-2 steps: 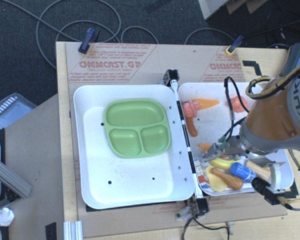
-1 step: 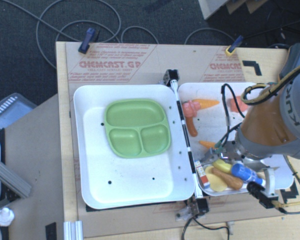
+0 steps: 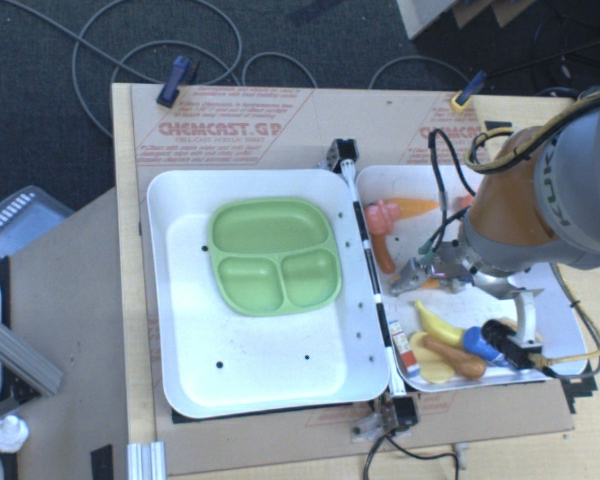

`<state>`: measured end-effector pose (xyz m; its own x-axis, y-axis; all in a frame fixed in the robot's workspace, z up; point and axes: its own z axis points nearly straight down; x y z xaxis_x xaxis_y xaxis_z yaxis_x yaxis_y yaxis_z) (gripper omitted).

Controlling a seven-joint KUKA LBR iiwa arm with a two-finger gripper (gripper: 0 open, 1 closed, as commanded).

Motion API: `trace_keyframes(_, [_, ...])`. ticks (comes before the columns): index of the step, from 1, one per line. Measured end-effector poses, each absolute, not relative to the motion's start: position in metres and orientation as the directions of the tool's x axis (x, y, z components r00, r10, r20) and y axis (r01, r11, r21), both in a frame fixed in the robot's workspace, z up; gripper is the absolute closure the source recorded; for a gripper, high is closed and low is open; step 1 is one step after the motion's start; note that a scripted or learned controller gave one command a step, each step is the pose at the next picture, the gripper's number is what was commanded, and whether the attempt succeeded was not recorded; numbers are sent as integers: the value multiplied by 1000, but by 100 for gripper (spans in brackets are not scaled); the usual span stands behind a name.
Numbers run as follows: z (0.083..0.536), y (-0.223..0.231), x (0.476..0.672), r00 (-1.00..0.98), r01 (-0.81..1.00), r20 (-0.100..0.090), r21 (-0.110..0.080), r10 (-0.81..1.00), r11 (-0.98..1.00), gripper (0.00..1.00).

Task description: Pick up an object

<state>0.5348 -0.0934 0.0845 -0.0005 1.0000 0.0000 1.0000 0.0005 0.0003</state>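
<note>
Two white bins sit side by side. The left bin (image 3: 180,348) holds one green divided plate (image 3: 275,255). The right bin (image 3: 400,180), at centre right, holds one pink toy (image 3: 382,218), one banana (image 3: 442,325), one sausage (image 3: 458,358) and one blue object (image 3: 478,342). The gripper (image 3: 417,273) hangs above the bin; whether its jaws are spread or pressed together I cannot tell.

A robotics lab: cables (image 3: 160,28) are trailing across dark carpet (image 3: 40,98) around a clamped, board-topped desk (image 3: 230,118) bearing white bins (image 3: 180,368).
</note>
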Motion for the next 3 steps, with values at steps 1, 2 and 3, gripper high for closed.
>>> trace_keyframes(1, [84, -104, 478, 1, 1000, 1, -2, 1000, -1, 0])
trace_keyframes(2, [85, -95, 533, -1, 1000, 0, 0, 1000, 1, 0])
trace_keyframes(3, [84, -105, 491, 1, 1000, 1, -2, 1000, -1, 0])
